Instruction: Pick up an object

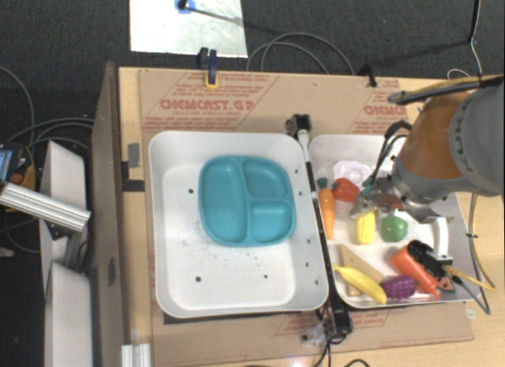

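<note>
The gripper (377,197) is low in the right bin (347,151); its grip is too hidden to tell. Beside it sit one corn (365,227), one green ball (394,226), one tomato (345,190), one carrot (326,209), one banana (361,282) and one grape bunch (399,286).

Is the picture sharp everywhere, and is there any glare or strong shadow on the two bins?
Camera view: the left bin and its blue divided plate are evenly lit and fairly sharp, with soft shadows only; the right bin is bright white near the top, almost washed out; the arm looks slightly soft, and the gripper is too dark to read.
</note>
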`<state>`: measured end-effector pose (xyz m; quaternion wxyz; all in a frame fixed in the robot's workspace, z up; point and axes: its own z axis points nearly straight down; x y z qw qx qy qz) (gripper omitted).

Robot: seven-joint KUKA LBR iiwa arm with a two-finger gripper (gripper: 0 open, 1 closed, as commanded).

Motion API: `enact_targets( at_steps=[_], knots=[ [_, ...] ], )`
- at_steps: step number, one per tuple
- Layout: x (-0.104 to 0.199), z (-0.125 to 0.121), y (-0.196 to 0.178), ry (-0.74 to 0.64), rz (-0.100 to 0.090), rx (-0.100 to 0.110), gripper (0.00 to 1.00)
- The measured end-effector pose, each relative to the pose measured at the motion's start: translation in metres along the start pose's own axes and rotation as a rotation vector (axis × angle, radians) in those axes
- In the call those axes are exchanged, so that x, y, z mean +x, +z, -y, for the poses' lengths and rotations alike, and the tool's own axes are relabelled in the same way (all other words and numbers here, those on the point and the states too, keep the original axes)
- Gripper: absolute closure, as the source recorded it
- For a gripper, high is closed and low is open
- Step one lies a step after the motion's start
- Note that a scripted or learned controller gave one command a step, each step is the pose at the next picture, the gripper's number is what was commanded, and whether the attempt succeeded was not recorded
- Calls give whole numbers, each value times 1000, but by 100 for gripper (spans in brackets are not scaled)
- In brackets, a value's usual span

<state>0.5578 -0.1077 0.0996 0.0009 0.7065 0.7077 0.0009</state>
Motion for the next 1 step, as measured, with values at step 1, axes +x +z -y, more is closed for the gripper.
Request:
enact_targets(
  at_steps=[1],
  knots=[
    [92, -15, -90, -12, -3, -8, 100]
  ],
)
